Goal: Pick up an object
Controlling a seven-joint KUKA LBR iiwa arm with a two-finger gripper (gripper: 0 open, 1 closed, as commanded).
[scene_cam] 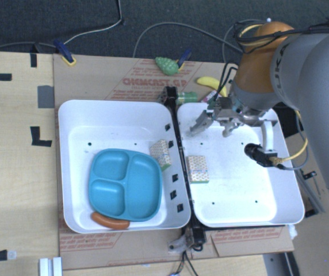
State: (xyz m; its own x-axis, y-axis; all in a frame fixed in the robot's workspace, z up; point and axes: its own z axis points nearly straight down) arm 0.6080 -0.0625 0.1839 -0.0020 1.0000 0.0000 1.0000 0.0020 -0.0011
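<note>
Hovering with fingers apart and nothing between them, the pincer (213, 127) has the small patterned packet (198, 169) just below it, unpicked.

A pale wood counter (15, 171) carries black tape marks (38, 137); a brown cardboard sheet (95, 82) lies across it; behind, dark grey carpet (49, 10) with a thin cable (118, 16) trailing; even, soft light.

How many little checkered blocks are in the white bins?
2. One checkered block is in the left bin, leaning by the blue plate near the divider. The other lies flat in the right bin, close to the divider. More could hide under the arm.
</note>
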